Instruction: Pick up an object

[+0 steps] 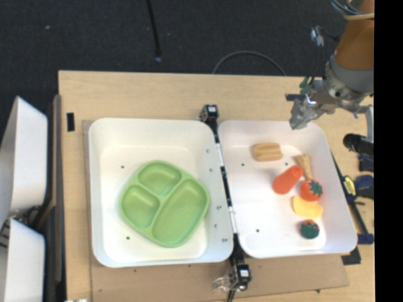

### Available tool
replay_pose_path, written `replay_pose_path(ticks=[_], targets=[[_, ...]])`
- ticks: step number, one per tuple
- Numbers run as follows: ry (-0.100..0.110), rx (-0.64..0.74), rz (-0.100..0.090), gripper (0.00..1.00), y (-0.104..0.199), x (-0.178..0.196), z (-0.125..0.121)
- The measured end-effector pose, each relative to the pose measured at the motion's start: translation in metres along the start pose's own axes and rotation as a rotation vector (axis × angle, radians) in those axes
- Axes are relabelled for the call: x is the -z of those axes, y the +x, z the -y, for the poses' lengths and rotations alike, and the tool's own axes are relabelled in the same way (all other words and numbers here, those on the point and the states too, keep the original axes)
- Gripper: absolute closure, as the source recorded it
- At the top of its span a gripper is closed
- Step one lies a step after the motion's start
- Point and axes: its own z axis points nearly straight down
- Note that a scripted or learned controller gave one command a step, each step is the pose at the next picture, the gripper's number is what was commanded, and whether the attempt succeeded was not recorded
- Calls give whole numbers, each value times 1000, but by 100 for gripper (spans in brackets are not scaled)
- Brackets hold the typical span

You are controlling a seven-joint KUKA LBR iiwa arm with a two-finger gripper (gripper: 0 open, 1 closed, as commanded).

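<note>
My gripper [301,119] hangs over the far right corner of the right bin [252,231], above and to the right of a tan bread-like block [267,151]. Nothing shows between its fingers. Further toward the front right lie an orange carrot-like piece [288,179], a small tan cone [304,165], a red tomato-like toy [311,189], a yellow piece [306,207] and a small dark green and red item [308,229].
The left bin [104,231] holds a green divided plate [165,202]. A black clip [210,112] sits at the far end of the seam between the bins, another fitting [238,274] at the near end. Blue and black tools [360,184] lie right of the bench.
</note>
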Motion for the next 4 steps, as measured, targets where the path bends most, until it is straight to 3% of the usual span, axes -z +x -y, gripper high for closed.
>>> replay_pose_path(ticks=[4], targets=[[8,2,-3,100,194,-19,38]])
